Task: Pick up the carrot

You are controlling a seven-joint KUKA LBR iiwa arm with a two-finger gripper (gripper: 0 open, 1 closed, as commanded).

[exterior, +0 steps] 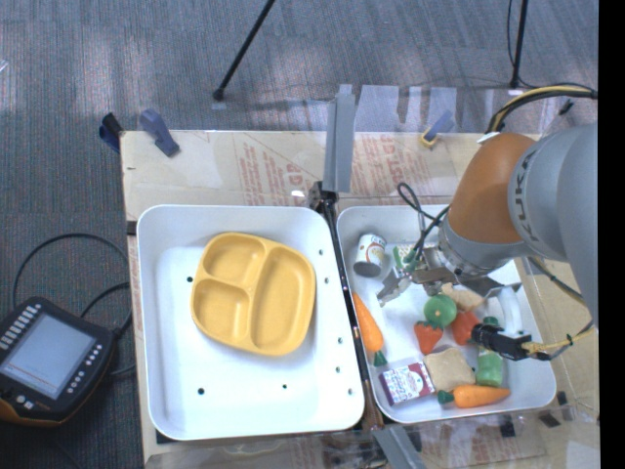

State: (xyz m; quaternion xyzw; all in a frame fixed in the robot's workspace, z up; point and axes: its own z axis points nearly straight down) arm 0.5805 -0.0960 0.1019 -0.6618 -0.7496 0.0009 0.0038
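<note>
Gripper (410, 279) hovers over the middle of the right bin (540, 379), and I cannot tell how it is set because the wrist hides much of it. One carrot (368, 325) lies at about eight o'clock from it along the bin's left wall, and a second carrot (479, 396) lies at about five o'clock near the front edge. Crowding is the likely trouble: a descent here could catch the green toy (439, 310) or the can (370, 253) instead, and the wall beside the left carrot may block one side of the grasp.

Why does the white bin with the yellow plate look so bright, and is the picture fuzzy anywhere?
In the camera view, light from above bounces off the left white bin, so it glares almost blank around the yellow plate; the small toys by the carrot look soft and slightly fuzzy; the arm casts only faint shadows in the right bin.
</note>
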